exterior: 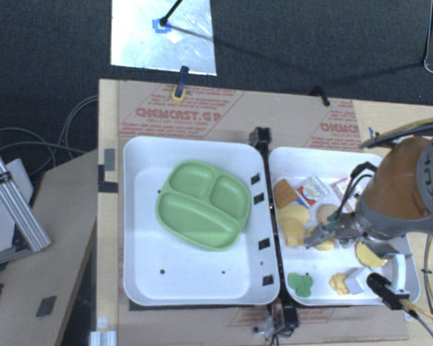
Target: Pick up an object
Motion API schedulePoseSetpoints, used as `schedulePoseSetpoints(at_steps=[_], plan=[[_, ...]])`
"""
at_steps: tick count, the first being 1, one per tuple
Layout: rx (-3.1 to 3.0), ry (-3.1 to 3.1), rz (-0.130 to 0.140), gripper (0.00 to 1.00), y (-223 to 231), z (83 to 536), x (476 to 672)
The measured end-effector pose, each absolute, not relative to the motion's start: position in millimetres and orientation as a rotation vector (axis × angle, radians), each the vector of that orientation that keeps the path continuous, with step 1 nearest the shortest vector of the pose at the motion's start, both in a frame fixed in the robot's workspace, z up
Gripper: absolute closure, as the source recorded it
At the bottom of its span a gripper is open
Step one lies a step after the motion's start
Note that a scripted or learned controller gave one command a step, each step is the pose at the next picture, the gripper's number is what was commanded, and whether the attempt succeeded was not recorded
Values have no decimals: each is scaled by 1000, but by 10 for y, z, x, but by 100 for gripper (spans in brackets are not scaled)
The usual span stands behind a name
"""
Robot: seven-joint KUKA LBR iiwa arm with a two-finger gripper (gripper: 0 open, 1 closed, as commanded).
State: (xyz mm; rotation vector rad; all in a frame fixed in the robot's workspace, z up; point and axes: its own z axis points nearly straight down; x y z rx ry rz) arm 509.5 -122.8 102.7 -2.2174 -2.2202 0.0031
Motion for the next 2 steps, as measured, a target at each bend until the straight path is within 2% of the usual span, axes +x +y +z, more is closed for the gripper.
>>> schedulePoseSetpoints(at_steps=[1, 2], plan=[[-2219, -2222, 0, 0, -1224, 834, 5098], [-2221, -2225, -3, 100, -1227, 949, 5108]])
